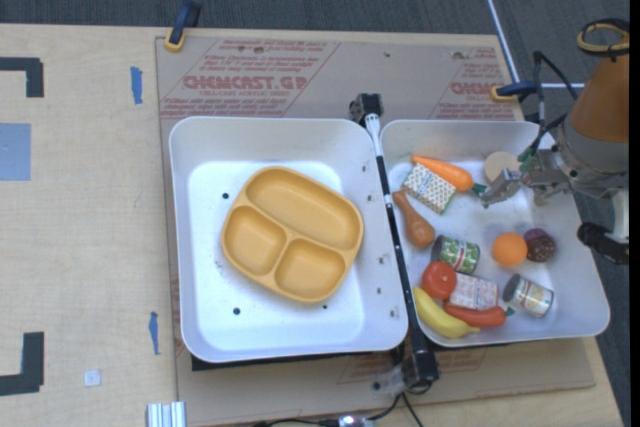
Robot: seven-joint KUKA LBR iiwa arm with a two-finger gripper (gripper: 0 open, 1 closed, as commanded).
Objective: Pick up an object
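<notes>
the arm [605,115], grey with an orange band, stands highest and closest to the lens, reaching in from the right; its gripper [505,185] hangs low over the far part of the right bin [565,317], just beside a cream disc [499,164], and whether it is wide or narrow i cannot tell

the bench [80,215] is pale wood, with a brown sheet [250,75] under both bins

the left bin [182,215] holds a yellow tray [292,233] with three compartments, lying flat near its middle

the task's things all lie in the right bin: a banana [440,315] at the near left corner, with a red chilli [480,317] touching its right end; a carrot [443,172] at the far left, just above a patterned box [428,187]; a brown drumstick [413,220] along the left wall; a pink box [473,292] between a tomato [438,279] and a tin [528,296] lying on its side; a green can [458,253] just above the tomato; an orange [510,249] near the middle, with a dark purple fruit [539,244] just beside it on the right; the disc sits at the far wall, right of the carrot
</notes>
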